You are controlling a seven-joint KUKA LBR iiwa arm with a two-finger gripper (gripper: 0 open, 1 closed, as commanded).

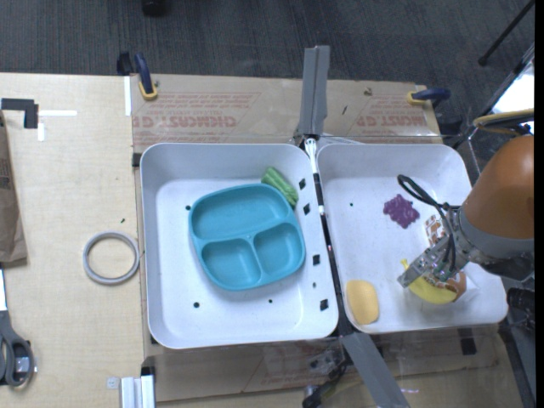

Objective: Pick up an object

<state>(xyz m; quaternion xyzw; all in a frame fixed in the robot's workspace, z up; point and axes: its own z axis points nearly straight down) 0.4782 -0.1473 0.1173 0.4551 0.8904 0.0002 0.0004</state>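
The gripper (435, 266) stands over a yellow object (432, 291) in the right bin (374, 164), covering its upper part; what the object is cannot be told. The state of the gripper is not resolved, its tip being a blur of metal and wiring. A green item (280, 185) lies partly hidden behind the far rim of the blue divided plate (246, 236). Scissors (13, 355) at the lower left are cut off by the picture's edge, as is a brown paper bag (10, 194) on the counter (68, 185). The purple object (400, 210) is too small to identify.
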